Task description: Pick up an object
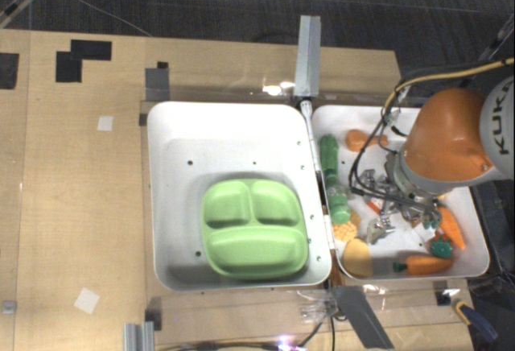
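Gripper [385, 222] lowered into the right bin [480, 261], over bare white floor amid the toy food; finger state not discernible from this angle, nothing seen held. Around it in that bin: green cucumber-like piece [329, 154] along the left wall, corn cob [341, 216] just below it, orange piece [357, 138] near the top, yellow-tan piece [357, 258] at the bottom left, carrots at [422, 264] and [450, 229] by the right wall. Left bin [185, 132] carrying a green divided tray [254, 227].
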`<state>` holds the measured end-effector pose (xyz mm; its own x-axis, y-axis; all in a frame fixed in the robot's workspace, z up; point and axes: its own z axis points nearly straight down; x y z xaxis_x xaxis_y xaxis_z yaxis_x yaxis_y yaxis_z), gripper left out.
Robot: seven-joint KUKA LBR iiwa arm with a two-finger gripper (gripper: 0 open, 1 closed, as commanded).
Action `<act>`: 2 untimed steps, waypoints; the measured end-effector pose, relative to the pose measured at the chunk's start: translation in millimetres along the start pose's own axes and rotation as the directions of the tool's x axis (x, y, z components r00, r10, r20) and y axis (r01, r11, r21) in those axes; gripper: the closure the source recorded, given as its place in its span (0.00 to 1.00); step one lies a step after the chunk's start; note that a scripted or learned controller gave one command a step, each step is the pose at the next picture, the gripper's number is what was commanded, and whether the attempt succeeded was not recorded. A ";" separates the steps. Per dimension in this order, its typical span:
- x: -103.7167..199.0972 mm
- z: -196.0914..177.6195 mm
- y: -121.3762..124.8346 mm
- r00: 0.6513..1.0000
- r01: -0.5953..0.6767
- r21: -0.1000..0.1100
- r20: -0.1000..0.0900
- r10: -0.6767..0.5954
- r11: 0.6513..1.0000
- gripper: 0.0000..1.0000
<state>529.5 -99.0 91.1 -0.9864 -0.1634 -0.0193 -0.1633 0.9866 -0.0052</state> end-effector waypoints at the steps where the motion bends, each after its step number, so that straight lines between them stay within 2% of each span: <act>1: -46.1 2.0 -7.8 0.998 -0.059 -0.002 -0.003 0.059 0.998 0.00; 2: -124.9 5.2 -30.3 0.987 -0.159 -0.002 -0.007 0.159 0.987 0.00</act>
<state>657.8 -108.5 88.5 -0.9999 -0.0040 -0.0130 -0.0040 1.0000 0.0002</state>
